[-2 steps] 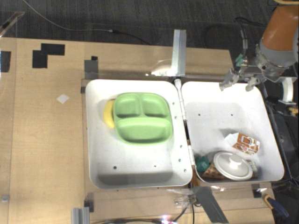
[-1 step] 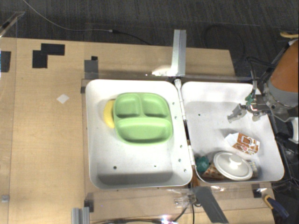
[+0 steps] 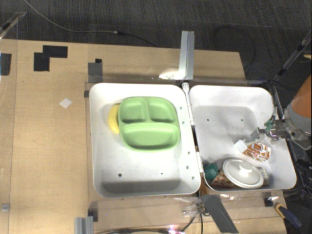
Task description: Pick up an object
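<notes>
In the right bin (image 3: 229,106) a small white and orange packet (image 3: 255,151) lies near the right wall. A white round lid or bowl (image 3: 243,173) sits at the front, with a teal object (image 3: 211,170) and a brown item (image 3: 222,180) tucked beside it. My gripper (image 3: 269,131) hangs low at the bin's right wall, just above and to the right of the packet. Nothing shows in its grasp. The left bin (image 3: 141,174) holds a green divided plate (image 3: 147,122) with a yellow object (image 3: 113,119) poking out from under its left edge.
A metal post (image 3: 187,55) stands behind the seam between the bins. The orange band of the arm (image 3: 302,104) comes in over the right bin's far right rim. Wooden bench top (image 3: 44,130) stretches to the left.
</notes>
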Action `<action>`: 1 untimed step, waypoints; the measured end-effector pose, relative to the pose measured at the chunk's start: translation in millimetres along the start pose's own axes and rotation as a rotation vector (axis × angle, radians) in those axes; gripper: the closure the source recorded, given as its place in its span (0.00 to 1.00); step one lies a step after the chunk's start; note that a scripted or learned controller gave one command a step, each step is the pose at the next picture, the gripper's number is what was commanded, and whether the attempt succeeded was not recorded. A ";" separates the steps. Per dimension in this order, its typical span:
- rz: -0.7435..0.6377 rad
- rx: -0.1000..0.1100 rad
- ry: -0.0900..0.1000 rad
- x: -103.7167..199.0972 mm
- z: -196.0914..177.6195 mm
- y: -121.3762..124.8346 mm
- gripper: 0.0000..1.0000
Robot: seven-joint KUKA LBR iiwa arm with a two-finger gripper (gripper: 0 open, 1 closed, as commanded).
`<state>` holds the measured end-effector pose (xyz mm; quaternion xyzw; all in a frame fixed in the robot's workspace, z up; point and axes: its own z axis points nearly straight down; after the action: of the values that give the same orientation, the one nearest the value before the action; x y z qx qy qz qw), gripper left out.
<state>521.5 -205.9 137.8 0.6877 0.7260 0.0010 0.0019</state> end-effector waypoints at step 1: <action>-0.100 -0.014 -0.008 -0.2 47.2 -22.9 0.00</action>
<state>498.9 -207.4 90.5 0.6506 0.7594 0.0033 0.0096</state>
